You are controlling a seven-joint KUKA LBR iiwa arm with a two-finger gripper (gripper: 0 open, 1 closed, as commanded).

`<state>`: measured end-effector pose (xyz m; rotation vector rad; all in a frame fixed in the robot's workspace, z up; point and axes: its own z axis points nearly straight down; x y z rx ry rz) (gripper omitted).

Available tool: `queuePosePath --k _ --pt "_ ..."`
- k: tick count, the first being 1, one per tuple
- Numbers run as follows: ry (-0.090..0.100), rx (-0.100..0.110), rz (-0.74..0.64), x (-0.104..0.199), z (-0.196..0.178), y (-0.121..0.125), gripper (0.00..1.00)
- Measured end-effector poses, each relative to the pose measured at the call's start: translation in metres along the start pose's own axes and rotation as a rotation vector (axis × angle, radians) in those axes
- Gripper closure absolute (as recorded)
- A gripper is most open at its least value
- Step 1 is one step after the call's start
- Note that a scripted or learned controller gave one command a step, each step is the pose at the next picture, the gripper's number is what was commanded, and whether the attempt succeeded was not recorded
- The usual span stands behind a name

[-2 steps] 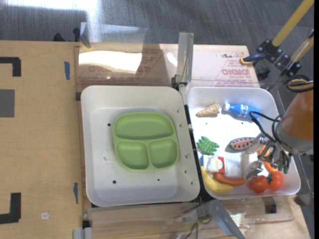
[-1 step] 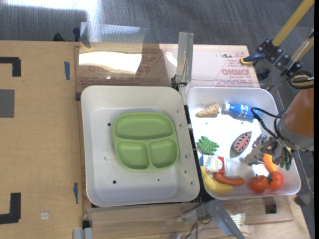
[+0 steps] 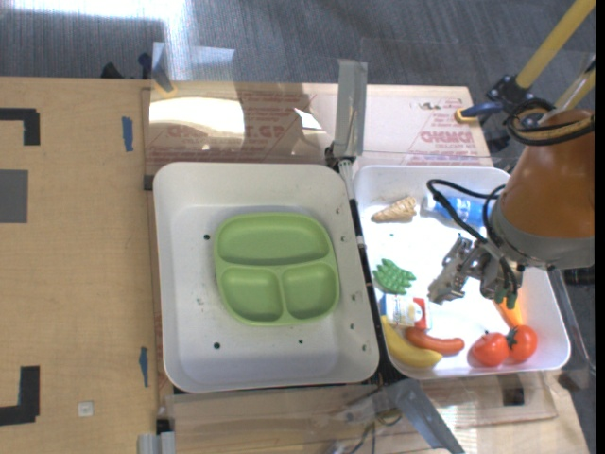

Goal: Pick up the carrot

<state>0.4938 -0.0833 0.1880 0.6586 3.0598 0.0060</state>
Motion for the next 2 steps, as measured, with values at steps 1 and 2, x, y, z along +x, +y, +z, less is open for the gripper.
queuePosePath --k 1,2 --pt "0.002 0.007 -0.169 -0.0267 -0.0117 -0.0917 1.00" --pt "0.004 0.005 -0.173 -0.0262 -0.0111 -0.0888 0.00"
